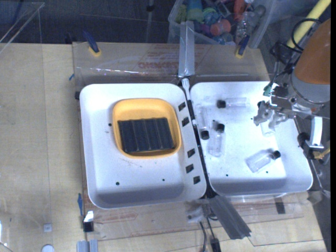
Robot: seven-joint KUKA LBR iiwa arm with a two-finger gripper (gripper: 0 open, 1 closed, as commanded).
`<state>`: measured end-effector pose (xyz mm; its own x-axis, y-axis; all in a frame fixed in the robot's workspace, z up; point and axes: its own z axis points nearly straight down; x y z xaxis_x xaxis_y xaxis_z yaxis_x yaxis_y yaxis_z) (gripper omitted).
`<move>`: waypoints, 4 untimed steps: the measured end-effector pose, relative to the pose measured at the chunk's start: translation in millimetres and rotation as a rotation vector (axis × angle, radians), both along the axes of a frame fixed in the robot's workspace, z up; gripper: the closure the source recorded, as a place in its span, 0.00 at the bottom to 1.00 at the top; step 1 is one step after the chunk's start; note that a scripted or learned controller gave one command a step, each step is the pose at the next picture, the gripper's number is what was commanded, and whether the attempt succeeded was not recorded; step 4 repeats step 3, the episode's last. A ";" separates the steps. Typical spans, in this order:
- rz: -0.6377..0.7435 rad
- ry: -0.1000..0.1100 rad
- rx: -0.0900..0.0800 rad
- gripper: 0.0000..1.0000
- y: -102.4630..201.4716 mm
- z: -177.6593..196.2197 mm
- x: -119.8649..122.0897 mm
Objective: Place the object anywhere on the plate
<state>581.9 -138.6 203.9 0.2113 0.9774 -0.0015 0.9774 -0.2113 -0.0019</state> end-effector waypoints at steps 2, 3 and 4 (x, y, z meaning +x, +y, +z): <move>0.524 -0.006 -0.002 1.00 -46.4 34.7 86.1; 0.525 -0.007 -0.002 0.00 -46.1 34.9 86.2; 0.525 -0.007 -0.002 0.00 -46.1 34.9 86.2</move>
